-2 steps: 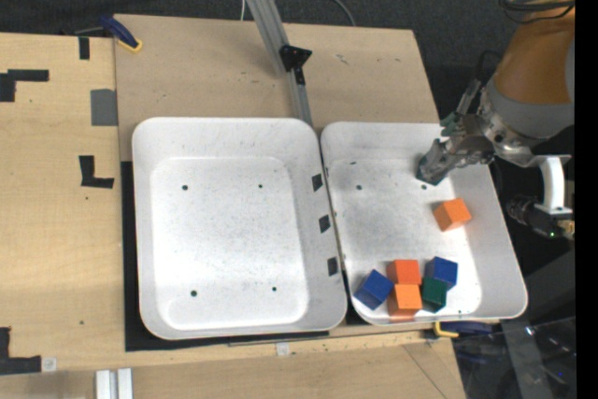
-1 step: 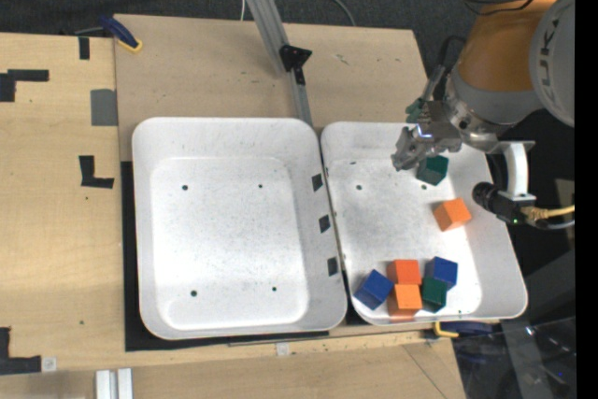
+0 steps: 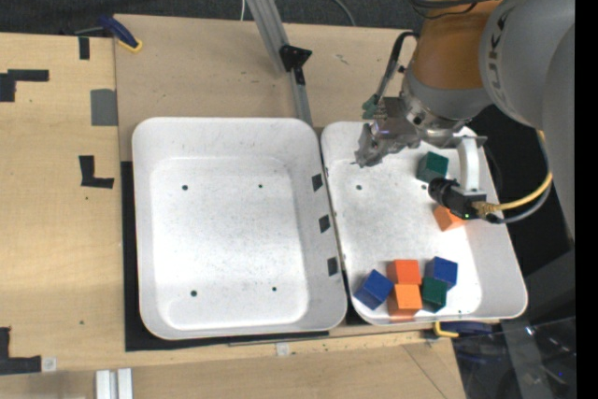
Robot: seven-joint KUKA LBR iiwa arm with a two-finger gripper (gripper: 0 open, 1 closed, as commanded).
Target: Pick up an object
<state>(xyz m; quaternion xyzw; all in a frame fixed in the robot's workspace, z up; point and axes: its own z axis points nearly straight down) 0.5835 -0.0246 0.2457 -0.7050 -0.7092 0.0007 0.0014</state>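
Note:
My gripper (image 3: pixel 372 150) hangs over the far left part of the right bin (image 3: pixel 392 210), pointing down and to the left. Nothing shows between its fingers. A dark green block (image 3: pixel 433 166) lies just to its right near the bin's far side. An orange block (image 3: pixel 447 218) sits at the right wall, partly behind a black fitting on the arm. Along the near edge lies a cluster: a blue block (image 3: pixel 375 288), two orange blocks (image 3: pixel 405 271) (image 3: pixel 406 297), a green block (image 3: pixel 434 293) and another blue block (image 3: pixel 444 271).
The left bin (image 3: pixel 229 220) stands beside the right one, sharing a middle wall. A slanted metal pole (image 3: pixel 266 5) rises from behind the bins. The grey arm with its orange band (image 3: pixel 458 23) fills the upper right.

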